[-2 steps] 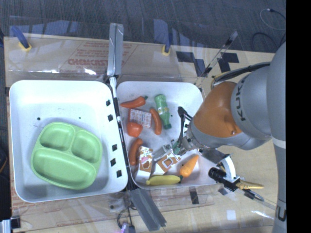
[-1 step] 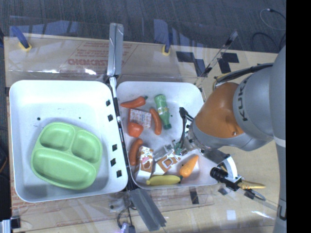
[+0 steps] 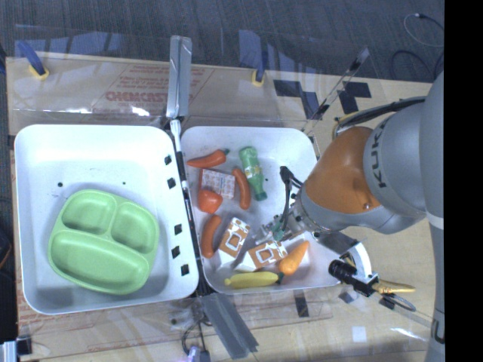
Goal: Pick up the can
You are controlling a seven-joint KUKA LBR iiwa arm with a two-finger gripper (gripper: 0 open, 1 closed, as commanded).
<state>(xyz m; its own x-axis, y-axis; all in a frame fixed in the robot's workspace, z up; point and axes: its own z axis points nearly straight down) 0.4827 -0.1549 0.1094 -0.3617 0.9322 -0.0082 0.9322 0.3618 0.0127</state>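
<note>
In the right bin (image 3: 306,143), a small red-and-white labelled item (image 3: 217,181) that looks like the can lies on its side at the middle left. It sits between an orange pepper (image 3: 207,158) and a red tomato (image 3: 210,200). My gripper (image 3: 278,228) hangs low over the bin's right half, just above an orange-and-white carton (image 3: 266,253), and well to the right of the can. The grey arm with its orange band (image 3: 339,176) covers the bin's right rim. Nothing shows held in the gripper.
The right bin also holds a green bottle (image 3: 253,173), a red sausage (image 3: 243,188), two carrots (image 3: 211,234) (image 3: 294,256), a second carton (image 3: 234,236) and a banana (image 3: 253,279). A green divided tray (image 3: 103,240) lies in the left bin (image 3: 30,157).
</note>
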